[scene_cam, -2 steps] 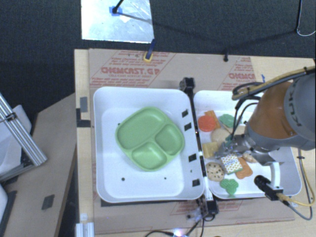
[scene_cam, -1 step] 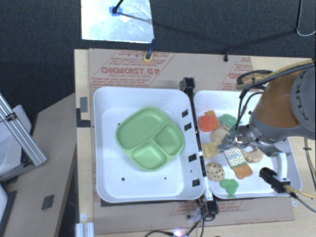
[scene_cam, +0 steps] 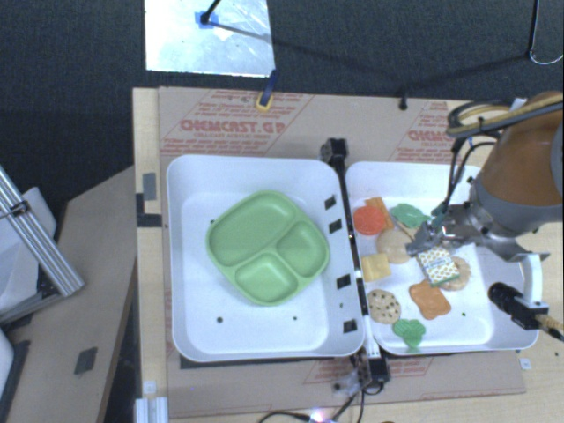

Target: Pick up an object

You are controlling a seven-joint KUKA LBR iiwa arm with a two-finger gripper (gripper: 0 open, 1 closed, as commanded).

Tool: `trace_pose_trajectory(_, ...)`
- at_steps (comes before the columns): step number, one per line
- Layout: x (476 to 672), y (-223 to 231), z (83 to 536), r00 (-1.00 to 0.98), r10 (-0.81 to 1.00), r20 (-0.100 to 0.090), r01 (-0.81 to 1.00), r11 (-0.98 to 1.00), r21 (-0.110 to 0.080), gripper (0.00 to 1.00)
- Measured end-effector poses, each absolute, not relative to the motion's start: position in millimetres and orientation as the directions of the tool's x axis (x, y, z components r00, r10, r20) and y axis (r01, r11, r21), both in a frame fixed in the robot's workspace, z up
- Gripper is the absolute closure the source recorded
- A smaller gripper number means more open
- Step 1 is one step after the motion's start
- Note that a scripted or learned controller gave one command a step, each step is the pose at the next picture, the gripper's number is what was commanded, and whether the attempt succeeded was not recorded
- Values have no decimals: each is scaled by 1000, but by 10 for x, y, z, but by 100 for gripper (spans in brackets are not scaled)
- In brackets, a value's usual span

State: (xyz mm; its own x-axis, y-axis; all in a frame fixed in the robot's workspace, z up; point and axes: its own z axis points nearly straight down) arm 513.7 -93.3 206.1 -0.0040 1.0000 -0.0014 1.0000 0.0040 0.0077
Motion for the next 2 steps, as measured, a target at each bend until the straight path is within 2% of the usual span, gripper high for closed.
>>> trace_pose_trajectory(1,5150,-933,2254,-5,1000,-1,1000,5,4,100)
trace_pose_trajectory(2,5484,-466,2158,-10,1000,1,1000,10,4,100)
